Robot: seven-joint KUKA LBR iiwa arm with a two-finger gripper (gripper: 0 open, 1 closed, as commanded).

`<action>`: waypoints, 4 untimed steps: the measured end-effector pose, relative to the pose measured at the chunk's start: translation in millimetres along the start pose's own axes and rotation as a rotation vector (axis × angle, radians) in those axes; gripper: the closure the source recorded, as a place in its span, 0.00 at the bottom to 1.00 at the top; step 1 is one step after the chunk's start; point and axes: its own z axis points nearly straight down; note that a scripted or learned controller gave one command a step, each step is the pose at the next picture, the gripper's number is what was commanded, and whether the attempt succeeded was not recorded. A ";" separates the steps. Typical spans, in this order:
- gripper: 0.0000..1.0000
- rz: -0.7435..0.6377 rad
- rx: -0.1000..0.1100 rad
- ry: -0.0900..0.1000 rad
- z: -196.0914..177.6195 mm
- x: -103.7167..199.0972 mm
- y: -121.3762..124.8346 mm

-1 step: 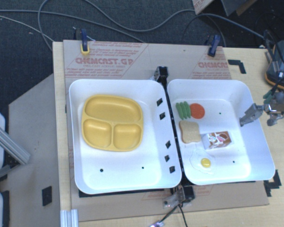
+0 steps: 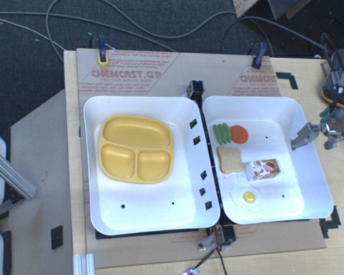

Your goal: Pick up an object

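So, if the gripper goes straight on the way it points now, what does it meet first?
The gripper sits at the right bin's right rim, pointing down and left. It would probably reach bare bin floor first, short of the small printed packet, though depth is unclear.

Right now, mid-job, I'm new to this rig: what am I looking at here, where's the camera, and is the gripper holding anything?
One camera looks down at a slant on a bench with two shallow white bins. The left bin holds a yellow divided tray. The right bin holds toy food: green beans, a red tomato, a bread slice, a small printed packet and a fried egg. The robot arm reaches in from the right; its gripper sits over the right bin's right edge, apart from the food, with nothing between its fingers.
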 end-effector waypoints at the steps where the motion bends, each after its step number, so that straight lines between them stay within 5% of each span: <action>1: 0.00 0.001 0.005 0.002 59.8 -0.6 -7.1; 3: 0.00 0.001 0.006 0.003 145.6 -1.8 -12.1; 4: 1.00 0.001 -0.002 0.000 132.0 -2.3 -10.4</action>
